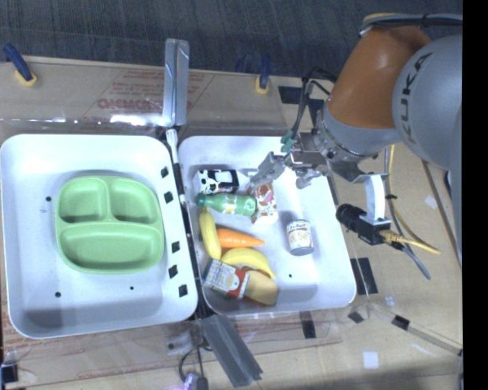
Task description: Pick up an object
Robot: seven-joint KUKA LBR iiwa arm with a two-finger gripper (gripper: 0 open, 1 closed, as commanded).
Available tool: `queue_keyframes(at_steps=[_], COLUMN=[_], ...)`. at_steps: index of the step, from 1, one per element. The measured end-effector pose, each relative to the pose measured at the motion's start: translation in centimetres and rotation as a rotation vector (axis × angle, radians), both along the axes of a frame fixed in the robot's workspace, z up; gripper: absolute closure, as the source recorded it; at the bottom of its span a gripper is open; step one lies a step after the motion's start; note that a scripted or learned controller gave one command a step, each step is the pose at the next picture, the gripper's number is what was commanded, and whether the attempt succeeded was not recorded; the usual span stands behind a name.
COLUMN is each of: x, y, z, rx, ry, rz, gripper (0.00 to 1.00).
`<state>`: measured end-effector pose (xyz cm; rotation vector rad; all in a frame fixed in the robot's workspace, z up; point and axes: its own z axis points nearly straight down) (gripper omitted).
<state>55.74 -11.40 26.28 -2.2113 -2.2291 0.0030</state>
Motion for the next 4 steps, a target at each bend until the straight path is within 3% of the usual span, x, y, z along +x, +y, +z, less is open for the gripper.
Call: queue_keyframes(at_steps=[1,2,3,4], x=[3.4,4.0,4.5,4.8], y=[-4.8,-3.2,-4.9,-5.1], z=[5.5,-8.5,-15.6,-14.3], rx=[-0.001,-0.001,-0.003,-0.009], ry=[-0.004,0.001,-0.03,-0.038], rz=[-0.041,-0.078,0.094,0.097], gripper=[0.0,0.0,0.0,1.0])
